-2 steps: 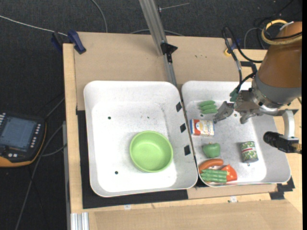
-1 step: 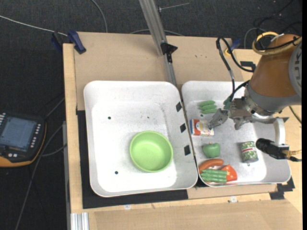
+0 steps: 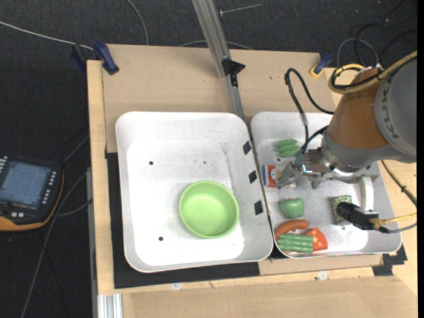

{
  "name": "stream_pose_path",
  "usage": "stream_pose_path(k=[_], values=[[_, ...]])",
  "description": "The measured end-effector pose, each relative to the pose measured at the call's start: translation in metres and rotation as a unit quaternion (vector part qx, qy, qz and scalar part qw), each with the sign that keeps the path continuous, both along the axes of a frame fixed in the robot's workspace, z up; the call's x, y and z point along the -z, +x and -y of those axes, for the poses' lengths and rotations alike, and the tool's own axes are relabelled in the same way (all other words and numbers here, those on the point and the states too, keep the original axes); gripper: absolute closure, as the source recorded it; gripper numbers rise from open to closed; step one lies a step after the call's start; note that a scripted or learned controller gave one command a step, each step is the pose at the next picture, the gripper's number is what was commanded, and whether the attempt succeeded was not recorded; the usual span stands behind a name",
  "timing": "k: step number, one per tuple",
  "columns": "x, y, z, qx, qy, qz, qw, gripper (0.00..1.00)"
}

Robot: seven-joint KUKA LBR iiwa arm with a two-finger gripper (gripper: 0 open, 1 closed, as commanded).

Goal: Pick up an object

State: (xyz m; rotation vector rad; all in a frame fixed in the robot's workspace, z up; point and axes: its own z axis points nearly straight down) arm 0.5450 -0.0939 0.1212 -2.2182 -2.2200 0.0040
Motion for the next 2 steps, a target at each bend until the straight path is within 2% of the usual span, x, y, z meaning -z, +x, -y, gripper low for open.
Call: stream_pose_path(k=[1, 2], values=[[0.027, -0.001, 0.000, 0.000, 0.0000, 0.001, 1.0000, 0.00], [0.015, 0.000, 0.000, 0.000, 0.0000, 0.002, 1.0000, 1.00]])
